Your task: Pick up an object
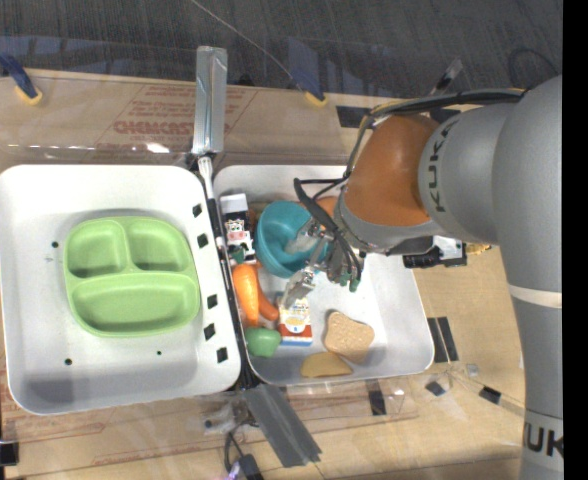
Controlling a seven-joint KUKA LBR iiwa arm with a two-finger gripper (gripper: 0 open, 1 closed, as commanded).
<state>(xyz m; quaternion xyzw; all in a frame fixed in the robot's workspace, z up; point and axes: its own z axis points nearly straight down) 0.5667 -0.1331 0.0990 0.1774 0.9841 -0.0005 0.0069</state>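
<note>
Two white bins: left bin [14,268], right bin [404,313]. One green divided tray [131,273] at left. At right: one teal cup [282,236], one carrot [246,293], one toast slice [348,335], one small carton [295,320].

The grey arm [514,198] is extended in from the right edge of the surface, its orange band [394,173] seen above the wrist. The wrist is bent downward toward the left, and the pincer [309,268] is held low near the surface's middle.
</note>
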